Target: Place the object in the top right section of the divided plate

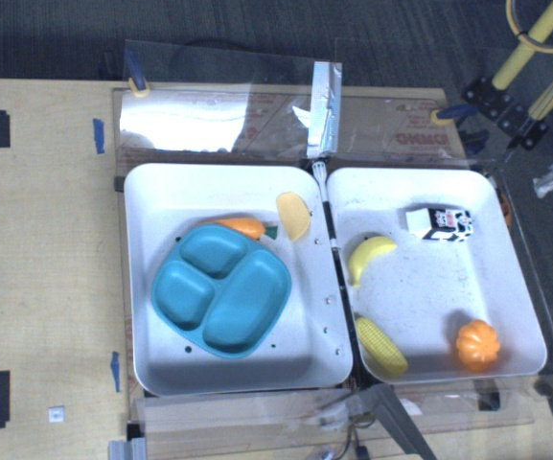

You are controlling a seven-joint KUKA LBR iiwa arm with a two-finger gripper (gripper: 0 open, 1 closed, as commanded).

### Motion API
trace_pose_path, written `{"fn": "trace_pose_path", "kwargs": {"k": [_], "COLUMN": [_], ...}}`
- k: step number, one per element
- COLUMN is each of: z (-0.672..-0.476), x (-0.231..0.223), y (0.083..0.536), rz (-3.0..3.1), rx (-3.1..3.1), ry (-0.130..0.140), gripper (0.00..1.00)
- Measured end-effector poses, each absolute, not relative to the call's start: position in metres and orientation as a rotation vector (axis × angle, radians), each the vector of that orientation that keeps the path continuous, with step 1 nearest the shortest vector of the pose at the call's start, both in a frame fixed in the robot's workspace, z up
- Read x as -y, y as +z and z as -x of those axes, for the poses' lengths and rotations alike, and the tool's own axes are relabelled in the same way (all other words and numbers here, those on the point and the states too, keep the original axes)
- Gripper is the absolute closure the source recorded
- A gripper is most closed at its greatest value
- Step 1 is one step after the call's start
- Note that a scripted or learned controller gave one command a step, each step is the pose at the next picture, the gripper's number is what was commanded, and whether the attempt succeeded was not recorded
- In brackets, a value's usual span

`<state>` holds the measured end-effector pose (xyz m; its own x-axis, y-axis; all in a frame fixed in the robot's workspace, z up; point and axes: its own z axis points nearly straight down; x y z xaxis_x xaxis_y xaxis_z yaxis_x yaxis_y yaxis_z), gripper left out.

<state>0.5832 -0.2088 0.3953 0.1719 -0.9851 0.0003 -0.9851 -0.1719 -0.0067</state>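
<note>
Camera view: blue divided plate (222, 290) sits in the left bin (151, 353), half hiding a carrot (241, 227) behind its far edge. Which object is meant, can't tell. Gripper state: can't tell either.
</note>
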Motion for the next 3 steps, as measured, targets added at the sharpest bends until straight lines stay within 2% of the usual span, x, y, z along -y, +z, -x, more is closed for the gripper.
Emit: {"fn": "trace_pose_path", "kwargs": {"k": [1, 2, 3], "z": [-0.509, -0.481, -0.506], "x": [0.206, 0.202, 0.217], "y": [0.277, 0.333, 0.338], "rz": [2.772, 2.969, 3.107], "rx": [-1.474, -1.017, -0.436], "ry": [0.01, -0.005, -0.003], "gripper": [0.0, 0.0, 0.0]}}
